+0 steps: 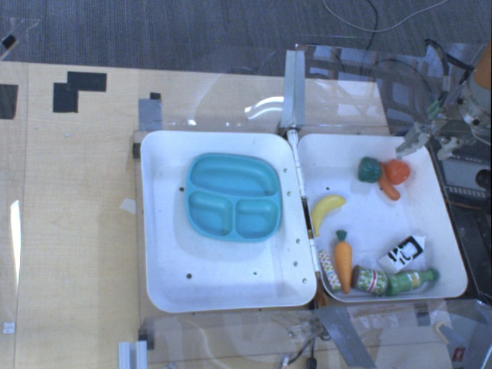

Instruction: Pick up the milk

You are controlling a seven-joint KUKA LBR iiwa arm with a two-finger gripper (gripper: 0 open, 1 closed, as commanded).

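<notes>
Two white bins side by side on the light wood bench (69, 229). Left bin (165, 283) holds a blue divided plate (233, 197), three compartments, sitting about centre.

Right bin (361, 221) has the rest. Milk (404, 253) is a small black-and-white carton lying tilted in the near right part of that bin, just above the green bottle (396, 282). Carton has a black-on-white pattern on its face; any writing is too small to read. Green bottle lies on its side along the near wall, with a pale printed label band around it, text unreadable. Carrot (343, 260), orange with green top, lies lengthwise just left of the bottle, near the bin's left wall. A speckled pale item (328, 270) sits between carrot and wall, cannot tell what it is. Banana (325, 208) lies mid-left, apart from the carrot. At the far right: a dark green object (370, 170) touching an orange-red object (396, 173), with a small orange piece (389, 191) just below them.

Gripper (415, 138) comes in from the right, at the far right corner of the right bin, near the orange-red object and well apart from the milk. Nothing visible between the jaws; cannot tell if they are open or closed.

Black tape patches (77, 89) on the bench far left. A cable (361, 10) loops on the grey floor beyond.
</notes>
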